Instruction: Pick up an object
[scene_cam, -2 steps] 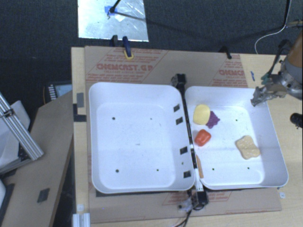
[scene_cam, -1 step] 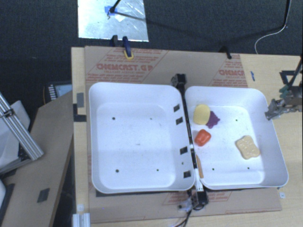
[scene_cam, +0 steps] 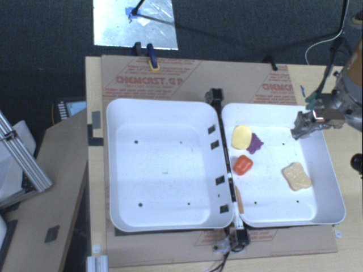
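While the end effector (scene_cam: 299, 128) hangs over the right bin (scene_cam: 329, 169) near its far right edge, gripping nothing that I can see, I'd pick the tan biscuit-shaped piece (scene_cam: 296, 176), since it lies alone toward the near right corner. Come straight down and straddle its narrow sides. It looks flat, pale and bumpy-edged. Whether the tips are spread or pressed together I cannot tell from where I stand.

pincer (scene_cam: 299, 127) hovers over right bin (scene_cam: 329, 174) holding four objects.
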You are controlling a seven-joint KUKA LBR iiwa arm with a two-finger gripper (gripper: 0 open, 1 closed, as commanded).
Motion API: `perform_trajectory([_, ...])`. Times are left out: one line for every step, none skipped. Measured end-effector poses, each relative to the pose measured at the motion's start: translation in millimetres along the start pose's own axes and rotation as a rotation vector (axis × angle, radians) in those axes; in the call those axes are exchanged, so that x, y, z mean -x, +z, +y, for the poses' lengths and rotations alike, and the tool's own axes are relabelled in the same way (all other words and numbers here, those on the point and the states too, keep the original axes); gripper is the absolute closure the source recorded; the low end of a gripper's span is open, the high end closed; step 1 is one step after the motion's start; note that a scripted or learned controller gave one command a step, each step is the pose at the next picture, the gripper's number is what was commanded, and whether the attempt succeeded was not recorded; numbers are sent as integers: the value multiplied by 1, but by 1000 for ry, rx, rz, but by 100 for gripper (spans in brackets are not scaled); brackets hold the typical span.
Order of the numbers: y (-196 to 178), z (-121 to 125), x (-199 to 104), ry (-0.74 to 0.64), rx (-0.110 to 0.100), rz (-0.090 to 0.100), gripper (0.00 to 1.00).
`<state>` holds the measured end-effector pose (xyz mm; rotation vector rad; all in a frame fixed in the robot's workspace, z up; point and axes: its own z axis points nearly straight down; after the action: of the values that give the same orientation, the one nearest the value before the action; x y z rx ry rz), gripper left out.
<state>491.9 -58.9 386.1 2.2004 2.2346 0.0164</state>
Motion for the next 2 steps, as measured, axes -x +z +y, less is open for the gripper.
perform_trajectory([-75, -3, -70, 3, 0, -1, 100])
perform_trajectory([-93, -2, -154, 2, -7, -1, 100])
